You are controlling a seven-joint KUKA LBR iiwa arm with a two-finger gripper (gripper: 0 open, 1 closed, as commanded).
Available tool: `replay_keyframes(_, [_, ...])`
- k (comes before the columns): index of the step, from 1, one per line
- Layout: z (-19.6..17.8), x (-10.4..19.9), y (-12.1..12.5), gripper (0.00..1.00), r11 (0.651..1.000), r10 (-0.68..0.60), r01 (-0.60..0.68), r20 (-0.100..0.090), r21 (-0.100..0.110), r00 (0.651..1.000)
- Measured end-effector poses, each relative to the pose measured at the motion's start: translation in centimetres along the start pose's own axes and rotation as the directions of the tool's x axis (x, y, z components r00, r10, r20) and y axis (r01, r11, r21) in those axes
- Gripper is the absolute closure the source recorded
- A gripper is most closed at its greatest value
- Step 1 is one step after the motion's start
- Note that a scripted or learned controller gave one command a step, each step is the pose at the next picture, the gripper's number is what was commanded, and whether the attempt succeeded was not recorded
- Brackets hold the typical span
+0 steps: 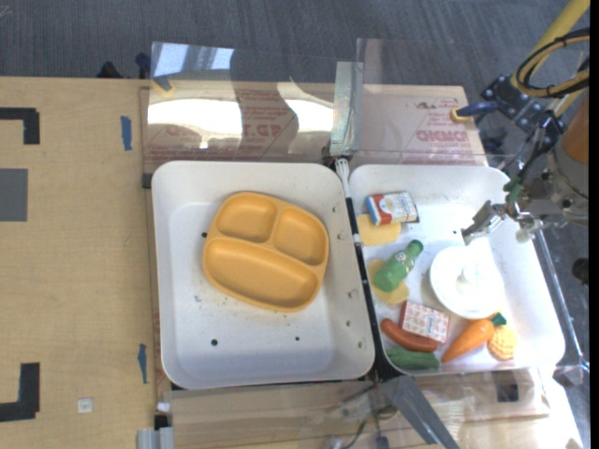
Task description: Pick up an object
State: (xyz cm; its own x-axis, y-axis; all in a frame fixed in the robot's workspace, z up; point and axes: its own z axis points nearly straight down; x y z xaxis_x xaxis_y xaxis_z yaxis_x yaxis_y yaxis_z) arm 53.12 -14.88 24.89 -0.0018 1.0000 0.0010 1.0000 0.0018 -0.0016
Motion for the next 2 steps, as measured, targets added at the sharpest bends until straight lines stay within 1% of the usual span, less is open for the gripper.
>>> replay_keyframes(1, [11.1, 0.0, -0.2, 0.0, 0.936, 0.352, -0.352, 0.0, 0.006, 0.936])
replay_keyframes(2, [10.1, 0.0, -0.1, 1.0, 0.936, 0.352, -0.352, 0.0, 0.003, 0.936])
